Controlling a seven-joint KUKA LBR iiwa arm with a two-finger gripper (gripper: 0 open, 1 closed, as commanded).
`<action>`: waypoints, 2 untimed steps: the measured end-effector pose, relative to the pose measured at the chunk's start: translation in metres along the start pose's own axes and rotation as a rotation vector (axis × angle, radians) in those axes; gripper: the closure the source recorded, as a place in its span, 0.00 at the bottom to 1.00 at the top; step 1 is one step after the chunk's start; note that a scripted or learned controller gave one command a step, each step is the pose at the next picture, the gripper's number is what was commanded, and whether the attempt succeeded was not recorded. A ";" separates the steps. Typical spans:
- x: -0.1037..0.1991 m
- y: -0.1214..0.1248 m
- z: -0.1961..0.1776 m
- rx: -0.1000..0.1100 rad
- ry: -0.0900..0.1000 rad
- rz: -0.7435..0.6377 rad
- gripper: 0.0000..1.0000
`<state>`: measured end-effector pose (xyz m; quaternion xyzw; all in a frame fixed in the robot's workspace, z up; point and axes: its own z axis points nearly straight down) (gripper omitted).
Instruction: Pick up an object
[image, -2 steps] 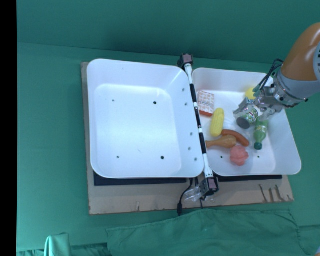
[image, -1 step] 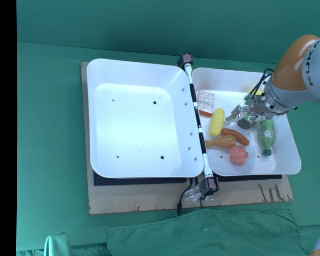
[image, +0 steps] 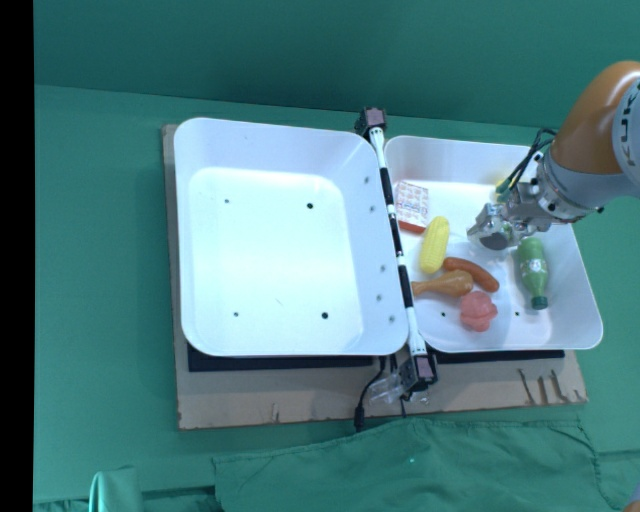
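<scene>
Right bin (image: 585, 335), nearest rim inward: pink toy (image: 478, 311), drumstick (image: 444, 287), sausage (image: 471, 273), green bottle (image: 532, 270), corn (image: 434, 244) — candidates lying loose and apart. The gripper (image: 492, 232) hovers just beyond the bottle, seemingly empty; its opening cannot be judged.

Arm: my grey metal robot arm (image: 585, 165) comes in from the right and bends down.
Band: I see its orange band up near the wrist.
Gripper: my small grey two-finger gripper (image: 492, 233) hangs low, pointing left and down.
</scene>
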<state>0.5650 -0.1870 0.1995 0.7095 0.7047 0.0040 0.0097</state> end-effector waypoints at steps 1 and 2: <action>0.006 0.003 -0.063 0.008 0.004 -0.005 1.00; 0.006 0.004 -0.129 0.007 0.003 -0.004 1.00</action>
